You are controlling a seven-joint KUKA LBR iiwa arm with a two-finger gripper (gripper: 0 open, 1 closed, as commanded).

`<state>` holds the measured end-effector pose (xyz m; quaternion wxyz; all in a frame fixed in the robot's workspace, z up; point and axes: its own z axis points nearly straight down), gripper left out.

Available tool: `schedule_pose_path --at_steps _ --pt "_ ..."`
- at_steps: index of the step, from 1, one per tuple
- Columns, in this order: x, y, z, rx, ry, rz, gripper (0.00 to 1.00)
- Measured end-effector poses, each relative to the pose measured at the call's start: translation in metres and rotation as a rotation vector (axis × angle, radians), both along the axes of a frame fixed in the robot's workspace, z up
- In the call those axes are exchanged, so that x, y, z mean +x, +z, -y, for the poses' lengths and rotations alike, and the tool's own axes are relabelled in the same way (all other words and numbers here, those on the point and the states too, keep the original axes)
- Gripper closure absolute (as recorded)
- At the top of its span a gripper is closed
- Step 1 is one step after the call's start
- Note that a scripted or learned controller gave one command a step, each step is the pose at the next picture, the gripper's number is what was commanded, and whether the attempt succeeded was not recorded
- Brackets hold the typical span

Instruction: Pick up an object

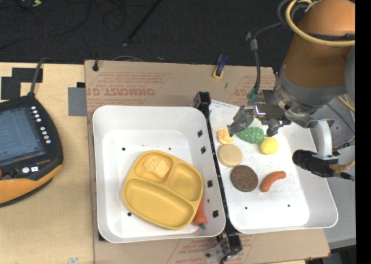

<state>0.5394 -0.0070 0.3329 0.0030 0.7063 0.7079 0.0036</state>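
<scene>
Taking the green bumpy toy vegetable [252,135] in the right bin [316,213] as the marker: nearest the camera, well in front of it, a dark brown round patty [244,178] lies beside a red sausage [272,180]. Closer to the vegetable, a pale tan cookie [230,155] sits just in front and to its left, and a yellow lemon [269,146] rests against its right. A small yellow piece [224,136] lies just left of it. Far left of it, in the other bin, a yellow divided plate [162,190] holds a waffle-like piece [155,165], an orange carrot [200,215] at its near edge. The gripper [258,123] hangs right over the vegetable, fingers spread apart, one either side, gripping nothing. Behind, the grey wrist rises to the orange band [324,17].
</scene>
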Motion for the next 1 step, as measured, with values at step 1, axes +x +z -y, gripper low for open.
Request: schedule_pose_path --at_steps 1 --pt "-0.0003 -0.0002 0.0006 -0.002 0.000 -0.018 1.00"
